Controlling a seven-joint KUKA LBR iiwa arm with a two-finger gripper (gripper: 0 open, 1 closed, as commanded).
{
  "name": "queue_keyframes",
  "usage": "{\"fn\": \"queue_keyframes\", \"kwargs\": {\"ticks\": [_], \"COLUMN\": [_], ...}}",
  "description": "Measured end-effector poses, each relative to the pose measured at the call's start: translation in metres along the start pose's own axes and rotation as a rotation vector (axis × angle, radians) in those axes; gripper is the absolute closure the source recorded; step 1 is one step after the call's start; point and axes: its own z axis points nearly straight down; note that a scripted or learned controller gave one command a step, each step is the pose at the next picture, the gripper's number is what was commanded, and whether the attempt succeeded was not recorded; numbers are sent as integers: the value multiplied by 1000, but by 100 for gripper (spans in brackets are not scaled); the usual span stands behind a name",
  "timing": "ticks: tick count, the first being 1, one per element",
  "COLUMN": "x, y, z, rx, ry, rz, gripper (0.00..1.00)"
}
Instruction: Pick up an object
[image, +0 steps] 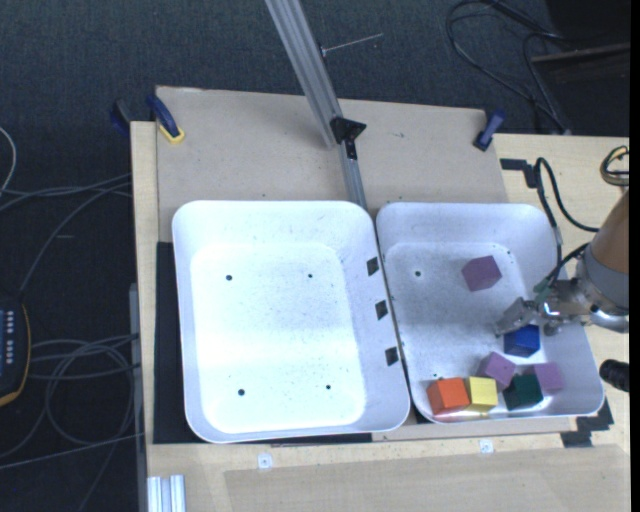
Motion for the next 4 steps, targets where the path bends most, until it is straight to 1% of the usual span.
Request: {"fn": "queue_keyframes", "kwargs": {"ticks": [1,2,4], "x": [1,0,-4], "y": [0,1,-2], "z": [33,20,-68], "rx": [-1,-7,-12], "ry": [-1,-2,-6], "rz": [1,0,-1], "gripper": [0,100,100]}}
